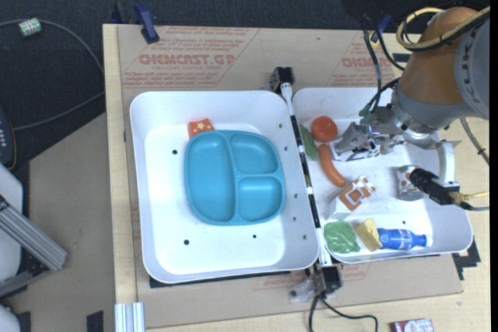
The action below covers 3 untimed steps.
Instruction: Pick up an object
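Right bin [447, 233] holds the pickable stuff: red tomato [324, 127] and orange carrot [331, 166] near its left wall, orange-white block [355, 193] mid-bin, green leaf [340, 236], yellow piece [368, 234] and blue tube [402, 239] along the front edge. Gripper [359, 141] sits just right of the tomato; can't tell how its jaws stand. Left bin [156, 190] carries a blue divided plate [233, 175] with a small orange block [201, 126] at its back edge.

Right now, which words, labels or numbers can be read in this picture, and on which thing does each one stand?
"CHEMCAST GP": red print, repeated on the brown board under the bins; the smaller lines around it are too blurred to read.
Blue tube in the right bin: any label is too small to read.
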Each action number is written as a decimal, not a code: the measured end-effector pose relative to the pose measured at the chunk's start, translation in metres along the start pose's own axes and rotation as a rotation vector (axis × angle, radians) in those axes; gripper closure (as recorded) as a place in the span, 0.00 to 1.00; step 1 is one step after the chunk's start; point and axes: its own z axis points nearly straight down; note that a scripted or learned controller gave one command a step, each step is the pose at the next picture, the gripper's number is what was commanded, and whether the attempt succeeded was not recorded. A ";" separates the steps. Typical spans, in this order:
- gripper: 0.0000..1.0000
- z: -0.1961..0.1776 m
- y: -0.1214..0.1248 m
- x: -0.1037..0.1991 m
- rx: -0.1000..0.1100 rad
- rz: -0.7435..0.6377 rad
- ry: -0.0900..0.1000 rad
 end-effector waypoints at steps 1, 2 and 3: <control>0.00 0.056 -0.014 0.006 0.001 0.000 0.001; 0.00 0.060 -0.054 -0.009 0.001 0.002 0.001; 1.00 0.049 -0.053 -0.009 -0.005 0.002 -0.001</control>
